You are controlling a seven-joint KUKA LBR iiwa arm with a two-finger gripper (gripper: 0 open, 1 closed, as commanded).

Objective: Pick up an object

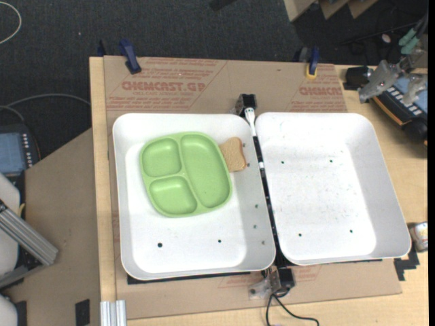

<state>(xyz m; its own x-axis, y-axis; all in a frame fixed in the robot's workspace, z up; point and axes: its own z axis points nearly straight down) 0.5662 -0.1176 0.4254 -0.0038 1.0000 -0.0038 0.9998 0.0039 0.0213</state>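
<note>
A green divided plate [185,175] with three compartments lies in the upper part of the left white bin [183,250]. A tan, flat, bread-like piece [234,154] rests against the plate's right edge, close to the bin's right wall. The right white bin [326,189] holds only dark specks on its floor.
The two bins sit side by side on a cardboard-covered bench [170,77], joined by a black divider [260,182]. Blue and yellow clamps [129,56] hold the board's far edge. Grey metal hardware [391,87] lies beyond the right bin's far right corner. Cables [282,304] trail off the front.
</note>
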